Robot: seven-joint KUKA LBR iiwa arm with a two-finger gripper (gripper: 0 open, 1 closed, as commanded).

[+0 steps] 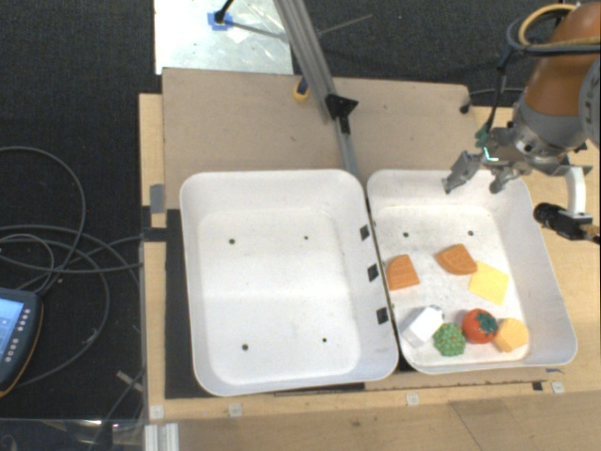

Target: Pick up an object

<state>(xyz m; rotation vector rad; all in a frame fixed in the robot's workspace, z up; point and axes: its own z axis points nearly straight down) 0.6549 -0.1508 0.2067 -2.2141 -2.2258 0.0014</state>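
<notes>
Orange toy bread slice (456,259) in right bin (545,252), open pincer (477,178) above, apart.

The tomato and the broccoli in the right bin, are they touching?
Touching, as far as the camera view shows: the tomato sits right against the broccoli, with no white of the bin floor between them.

camera: single, fixed overhead | slanted down | both bins (272,191) whole in frame | arm (563,73) enters from right
</notes>
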